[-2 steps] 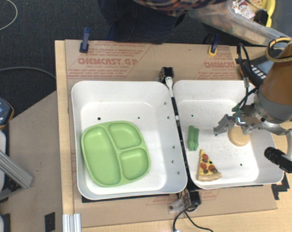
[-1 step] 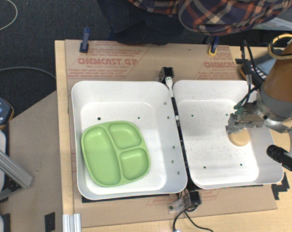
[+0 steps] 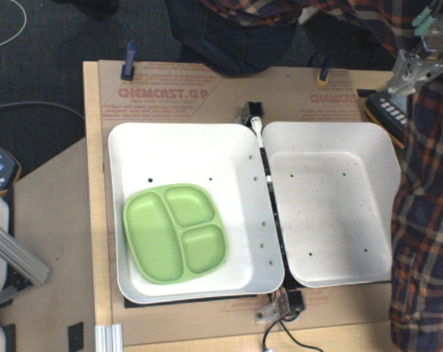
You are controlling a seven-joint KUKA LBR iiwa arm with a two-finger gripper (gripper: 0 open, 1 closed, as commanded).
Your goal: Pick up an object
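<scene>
The only candidate for pickup is the green divided plate [image 3: 175,232], which lies flat in the left bin [image 3: 229,152], in that bin's near-left portion, well apart from the central seam [image 3: 269,196] where the two bins meet. The right bin [image 3: 331,141] holds no visible item. The plate has three compartments: one long section along its left side and two smaller sections on its right, separated by raised ribs. It appears to be moulded plastic, so it should be light, rigid and not fragile, with a smooth and likely slippery finish (a judgement from its sheen and shape, not a measured property). Because it sits flat against the bin floor, a grasp across the full body is impractical; the recommended hold is on the raised outer rim, or on one of the dividing ribs, with one finger on each side of the thin wall. A rim hold far from the centre may let the plate tilt or swing when lifted. The arm enters at the upper right, where a metallic part near the frame edge [image 3: 416,68] may be the pincer; the view there is cluttered, and it cannot be determined whether the pincer is apart or together. The plate is untouched on the surface side of the task.
</scene>
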